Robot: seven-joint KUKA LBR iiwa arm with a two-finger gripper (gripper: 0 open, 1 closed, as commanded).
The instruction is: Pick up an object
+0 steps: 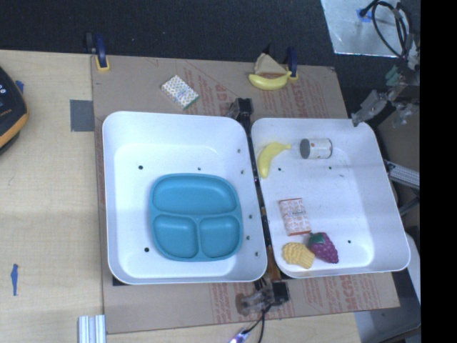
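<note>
The right bin (371,191) holds a yellow toy banana (270,156) near its back left corner and a small silver can (315,148) lying on its side beside it. A pink printed packet (294,215) lies nearer the front. At the front sit a yellow bumpy toy (298,255) and purple grapes (324,247), touching each other. My gripper (371,106) hovers just outside the right bin's back right corner, apart from all of these things. Nothing shows in its grasp.
The left bin (128,156) holds a blue divided plate (196,216). Behind the bins lie a second banana (270,79) and a small patterned square (179,91). A black and yellow device (7,109) sits at the far left. Cables (389,20) hang at the back right.
</note>
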